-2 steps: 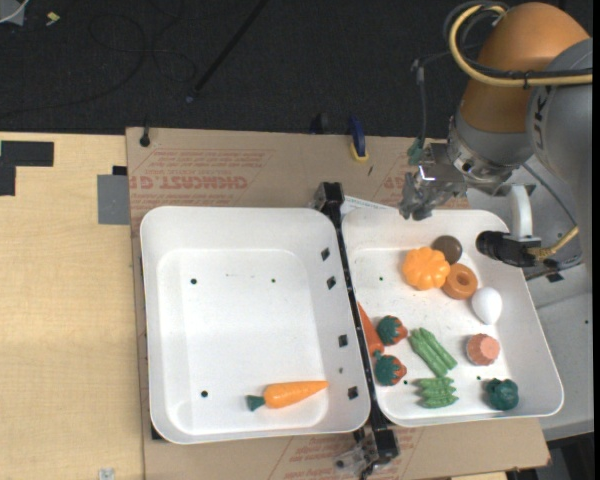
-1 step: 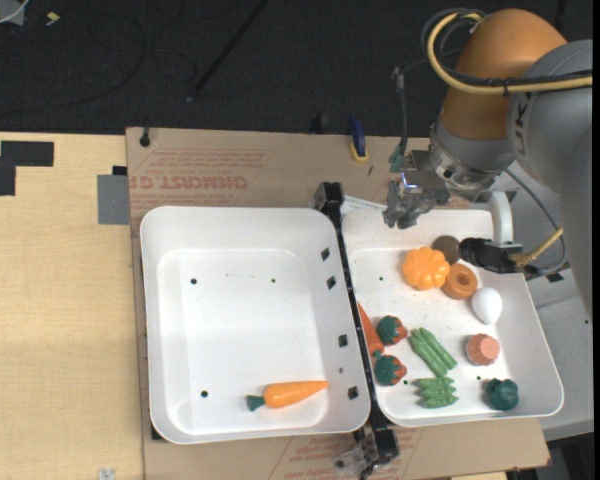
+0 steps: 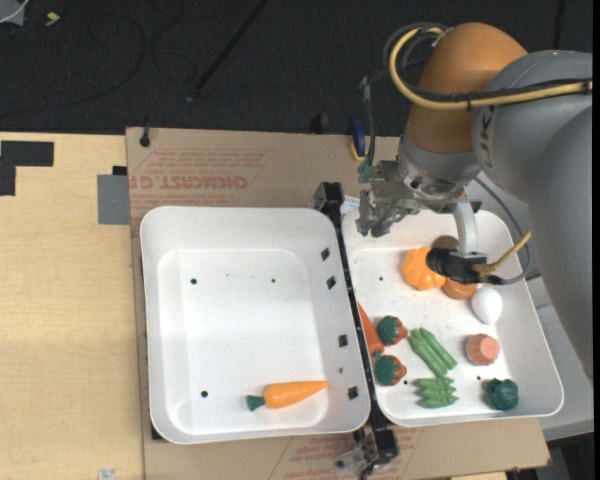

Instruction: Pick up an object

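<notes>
I am hanging my gripper (image 3: 377, 218) over the far left corner of the right bin (image 3: 540, 368), close to the black divider (image 3: 342, 288) that is running between the two bins. Whether my fingers are apart or together I cannot tell; they are showing as a dark blur against the bin's rim, and nothing is visibly sitting between them.

My own arm is hiding the far right part of the right bin. An orange toy (image 3: 421, 268) is lying just beyond my gripper toward the bin's middle, partly covered by a black piece of my rig. Beside it a white egg (image 3: 486, 305) is resting, and nearer the bin's front edge are lying two strawberries (image 3: 389, 330), green bean pods (image 3: 432, 353), a round pinkish piece (image 3: 482, 349) and a dark green lump (image 3: 501, 394), too small to name.

In the left bin (image 3: 180, 238), a carrot (image 3: 288, 395) is lying near the front wall.
</notes>
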`<state>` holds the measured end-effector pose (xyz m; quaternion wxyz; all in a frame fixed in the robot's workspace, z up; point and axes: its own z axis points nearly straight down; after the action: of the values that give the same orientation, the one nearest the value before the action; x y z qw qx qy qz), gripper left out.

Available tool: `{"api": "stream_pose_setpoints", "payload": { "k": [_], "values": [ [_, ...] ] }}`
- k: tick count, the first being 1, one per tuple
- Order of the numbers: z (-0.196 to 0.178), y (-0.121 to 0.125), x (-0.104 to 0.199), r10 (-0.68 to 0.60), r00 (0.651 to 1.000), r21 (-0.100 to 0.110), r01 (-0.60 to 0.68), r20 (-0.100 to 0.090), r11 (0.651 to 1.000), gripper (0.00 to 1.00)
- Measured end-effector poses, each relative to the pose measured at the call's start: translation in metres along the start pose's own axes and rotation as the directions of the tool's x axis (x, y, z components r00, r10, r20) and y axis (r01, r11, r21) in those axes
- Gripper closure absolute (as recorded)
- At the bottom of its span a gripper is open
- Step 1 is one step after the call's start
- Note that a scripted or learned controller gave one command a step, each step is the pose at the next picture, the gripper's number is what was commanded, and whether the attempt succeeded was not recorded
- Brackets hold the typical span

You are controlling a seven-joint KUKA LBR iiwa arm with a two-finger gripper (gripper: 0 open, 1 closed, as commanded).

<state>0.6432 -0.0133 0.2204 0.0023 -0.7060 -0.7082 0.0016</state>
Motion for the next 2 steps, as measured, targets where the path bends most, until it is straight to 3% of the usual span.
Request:
{"api": "stream_pose_setpoints", "payload": {
  "k": [1,2],
  "values": [
    [-0.017,0.001,0.033,0.0,1.0,-0.004,0.0,0.001,1.0,1.0],
    [-0.002,0.0,0.064,0.0,1.0,0.0,0.0,0.001,1.0,1.0]
  ]
}}
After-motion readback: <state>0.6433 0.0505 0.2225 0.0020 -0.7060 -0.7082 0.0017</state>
